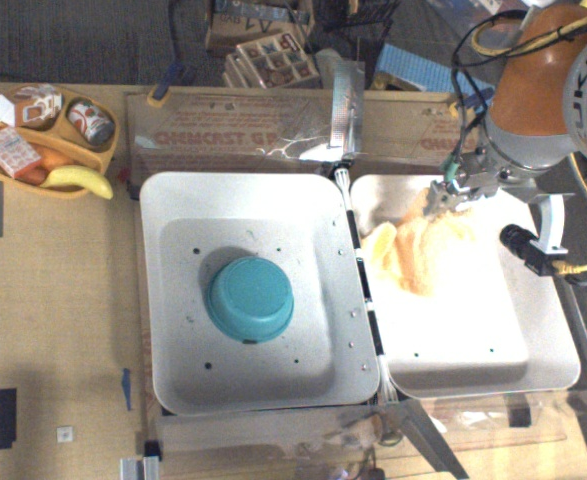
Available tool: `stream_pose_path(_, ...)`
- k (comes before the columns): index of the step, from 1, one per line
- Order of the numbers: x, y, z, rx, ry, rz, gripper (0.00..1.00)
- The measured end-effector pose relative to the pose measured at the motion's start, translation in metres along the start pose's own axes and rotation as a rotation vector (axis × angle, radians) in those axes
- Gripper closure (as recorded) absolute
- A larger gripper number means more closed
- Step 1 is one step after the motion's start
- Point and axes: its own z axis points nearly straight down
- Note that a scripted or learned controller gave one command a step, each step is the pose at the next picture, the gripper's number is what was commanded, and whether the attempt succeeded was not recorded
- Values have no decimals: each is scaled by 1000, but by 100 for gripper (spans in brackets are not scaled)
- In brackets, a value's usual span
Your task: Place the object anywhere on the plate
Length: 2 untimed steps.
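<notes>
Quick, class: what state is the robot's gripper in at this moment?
Gripper: at the top edge of the yellow-orange cloth in the right bin; open or shut cannot be told.

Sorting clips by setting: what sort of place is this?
Likely a robotics lab bench: a robot arm over two white bins, loose cables behind, and a tray of toy food alongside.

The arm [548, 78] is cut off by the top and right edges. The gripper [451, 196] is too small and blurred to resolve. The orange object [420, 251] is washed out by glare; its outline against the right bin [473, 368] is indistinct.
</notes>
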Motion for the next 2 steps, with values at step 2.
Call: stream_pose_path(2,42,10,-13,0,3,-401,100)
